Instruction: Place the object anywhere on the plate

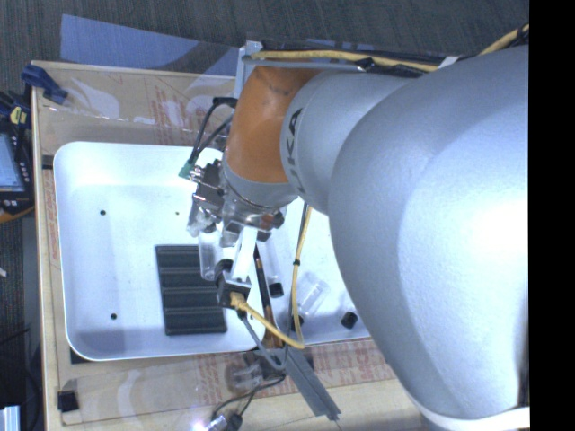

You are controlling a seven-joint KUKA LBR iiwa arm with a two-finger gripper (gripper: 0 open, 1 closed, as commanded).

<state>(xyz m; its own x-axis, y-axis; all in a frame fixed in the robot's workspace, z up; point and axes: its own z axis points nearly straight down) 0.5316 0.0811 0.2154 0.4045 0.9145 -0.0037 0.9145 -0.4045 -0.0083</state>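
Observation:
A dark ridged rectangular slab (189,290) lies flat in the left white bin (90,241), near the bin's front wall. My gripper (212,260) hangs over the slab's upper right corner, very close to it or touching it. From this angle I cannot tell whether anything is in it. The grey arm with its orange band (260,133) reaches in from the right and hides most of the right half of the scene.
Bare white floor spreads across the left bin to the left of and behind the slab. A small clear object (311,293) and a small black thing (349,319) lie by the arm's edge. A blue sheet (126,39) lies behind the bench.

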